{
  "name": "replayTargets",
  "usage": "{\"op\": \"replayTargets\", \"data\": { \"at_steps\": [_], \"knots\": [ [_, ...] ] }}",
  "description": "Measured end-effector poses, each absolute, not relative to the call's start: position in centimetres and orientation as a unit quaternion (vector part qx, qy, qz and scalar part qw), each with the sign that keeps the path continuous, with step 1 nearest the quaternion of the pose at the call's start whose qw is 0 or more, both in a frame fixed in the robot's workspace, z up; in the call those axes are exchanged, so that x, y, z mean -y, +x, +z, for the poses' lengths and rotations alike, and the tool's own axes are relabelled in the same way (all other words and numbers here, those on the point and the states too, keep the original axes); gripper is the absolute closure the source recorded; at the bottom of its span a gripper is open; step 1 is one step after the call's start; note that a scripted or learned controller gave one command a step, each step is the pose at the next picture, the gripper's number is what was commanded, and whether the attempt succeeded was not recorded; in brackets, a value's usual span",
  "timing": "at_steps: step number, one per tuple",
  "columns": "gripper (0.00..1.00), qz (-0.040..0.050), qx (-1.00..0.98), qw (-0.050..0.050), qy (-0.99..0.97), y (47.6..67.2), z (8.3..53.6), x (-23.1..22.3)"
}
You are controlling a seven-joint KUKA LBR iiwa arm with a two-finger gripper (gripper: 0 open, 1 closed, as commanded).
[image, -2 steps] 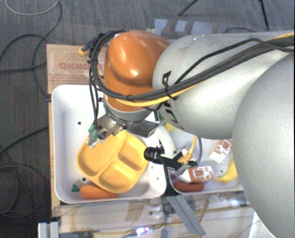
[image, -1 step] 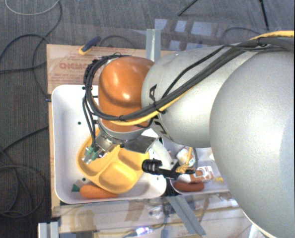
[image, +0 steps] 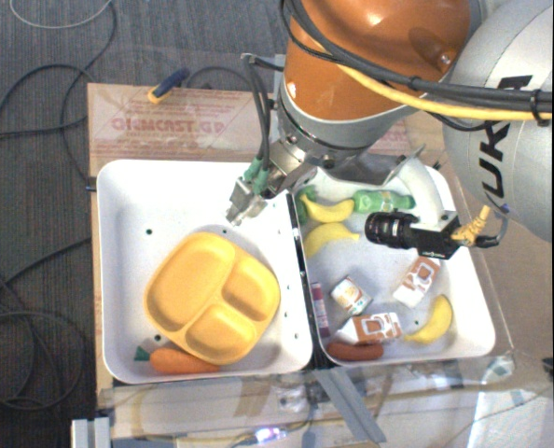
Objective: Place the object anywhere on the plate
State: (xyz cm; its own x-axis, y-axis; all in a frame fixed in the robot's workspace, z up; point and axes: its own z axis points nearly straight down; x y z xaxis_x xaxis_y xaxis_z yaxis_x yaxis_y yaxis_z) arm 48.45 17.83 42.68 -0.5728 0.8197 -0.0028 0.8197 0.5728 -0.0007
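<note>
The arm's bulk hides much of the right bin (image: 473, 278), and whether the gripper (image: 244, 203) above the yellow plate (image: 214, 295) is spread or pinching cannot be told.

The arm (image: 389, 54) is being seen from above, reaching in from the right, its grey casing lying at the right edge and its broad orange band taking up the top centre. Black and yellow cables are being carried across the band and down along the wrist. Below the band, the wrist is being angled down and to the left, ending in the gripper (image: 242, 205), whose fingertips are being pointed down-left with nothing visibly between them.
</note>
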Motion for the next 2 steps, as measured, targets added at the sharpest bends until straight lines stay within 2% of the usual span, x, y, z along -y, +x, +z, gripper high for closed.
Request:
{"op": "replayTargets", "data": {
  "at_steps": [1,2],
  "knots": [
    [1.00,-0.0014,-0.901,-0.001,0.434,48.3,26.9,-22.5],
    [1.00,-0.0012,-0.930,-0.002,0.368,48.2,18.9,-22.3]
  ]
}}
